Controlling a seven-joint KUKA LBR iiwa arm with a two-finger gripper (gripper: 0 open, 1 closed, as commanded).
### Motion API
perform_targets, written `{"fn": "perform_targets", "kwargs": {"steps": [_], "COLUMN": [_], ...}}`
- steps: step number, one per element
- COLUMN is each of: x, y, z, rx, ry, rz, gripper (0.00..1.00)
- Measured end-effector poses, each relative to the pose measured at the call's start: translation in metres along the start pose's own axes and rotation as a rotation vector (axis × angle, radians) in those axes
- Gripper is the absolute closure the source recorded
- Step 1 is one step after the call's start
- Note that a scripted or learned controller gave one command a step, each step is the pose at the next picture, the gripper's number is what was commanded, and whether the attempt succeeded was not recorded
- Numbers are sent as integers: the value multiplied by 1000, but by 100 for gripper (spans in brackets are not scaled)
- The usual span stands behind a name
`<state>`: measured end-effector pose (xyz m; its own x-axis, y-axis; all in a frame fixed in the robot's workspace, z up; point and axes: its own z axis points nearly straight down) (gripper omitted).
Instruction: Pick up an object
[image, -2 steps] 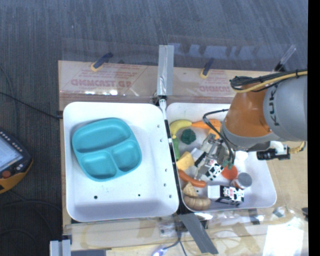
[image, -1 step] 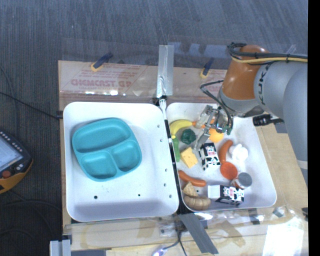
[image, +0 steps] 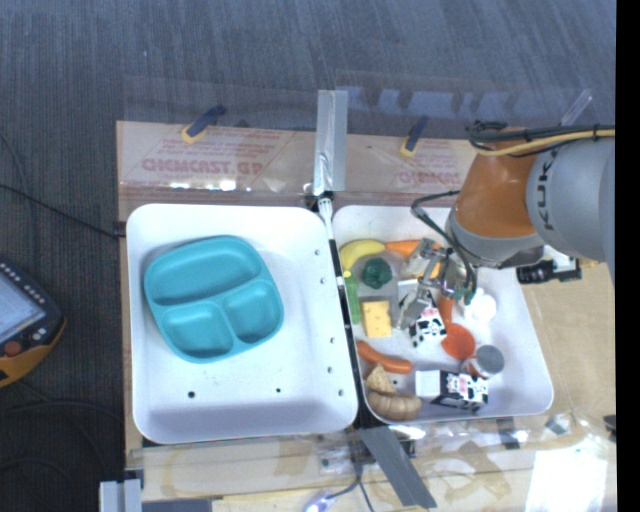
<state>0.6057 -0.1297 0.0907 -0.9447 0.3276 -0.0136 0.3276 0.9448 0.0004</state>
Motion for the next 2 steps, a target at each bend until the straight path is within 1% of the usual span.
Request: {"fn": "perform_targets", "kwargs": {"steps": [1, 2], "x": [-2, -2], "y": [1, 1], "z": [-11, -11], "rx": [1, 1], "ry": [-8, -8], "rz": [-2, -2], "gripper": [100, 0]}}
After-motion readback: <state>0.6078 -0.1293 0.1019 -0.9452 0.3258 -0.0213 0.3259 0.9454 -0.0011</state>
